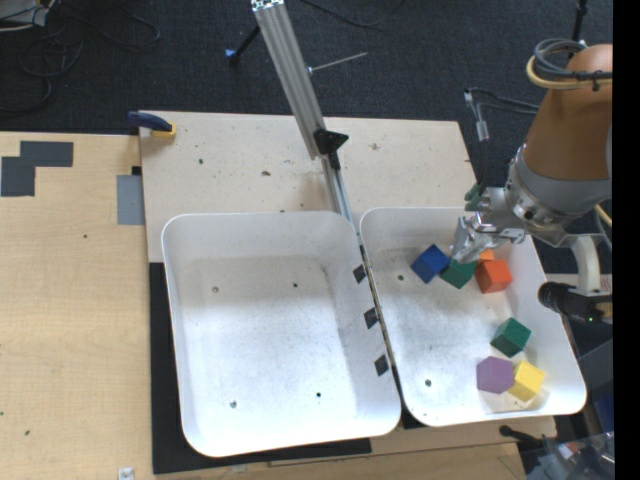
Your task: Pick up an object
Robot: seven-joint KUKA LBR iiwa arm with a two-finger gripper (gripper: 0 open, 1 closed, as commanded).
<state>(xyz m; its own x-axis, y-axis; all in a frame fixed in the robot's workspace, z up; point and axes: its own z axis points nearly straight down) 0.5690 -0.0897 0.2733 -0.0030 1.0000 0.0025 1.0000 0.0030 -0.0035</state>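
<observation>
Near the right white bin's [560, 393] far edge, the two-finger gripper [468, 253], its grasp impossible to tell, crowds a dark green cube [458, 274] wedged between blue cube [430, 263] and orange cube [493, 275], risking slips.

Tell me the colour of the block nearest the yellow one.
Purple block, touching the yellow block, seen in the camera view.

Slanted aluminium rail [298, 78] over wooden desk [70, 298], blue-yellow clamp [152, 123] at board corner, grey patches [35, 163], cables [60, 13] on dark floor.
</observation>
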